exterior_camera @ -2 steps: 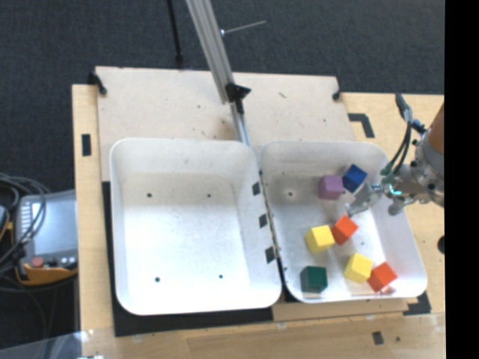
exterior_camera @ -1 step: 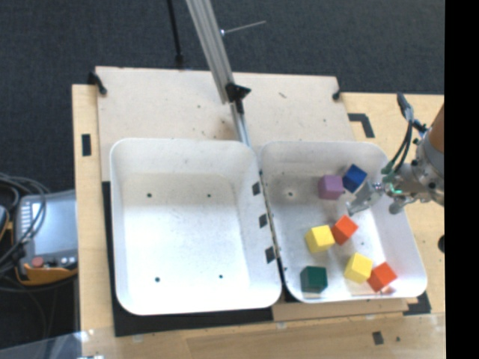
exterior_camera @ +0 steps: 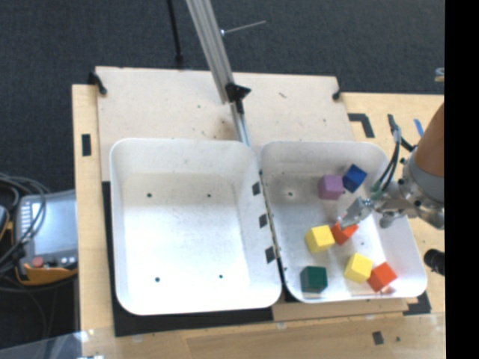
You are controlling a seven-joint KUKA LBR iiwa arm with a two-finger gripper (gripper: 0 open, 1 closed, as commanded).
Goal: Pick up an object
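Note:
The right bin (exterior_camera: 299,163) holds several small blocks. A purple block (exterior_camera: 330,186) and a blue block (exterior_camera: 355,177) lie toward its far side. A yellow block (exterior_camera: 319,238) sits mid-bin with an orange-red block (exterior_camera: 343,233) touching its right side. My gripper (exterior_camera: 358,214) reaches in from the right, low over the bin, with its tip right at the top of that orange-red block. Whether it grips the block is not visible. The arm hides the bin's right wall.
Near the right bin's front edge lie a green block (exterior_camera: 313,279), a second yellow block (exterior_camera: 359,267) and a second orange-red block (exterior_camera: 382,276). The left bin (exterior_camera: 187,223) stands beside it. A slanted metal rail (exterior_camera: 213,43) rises behind the bins.

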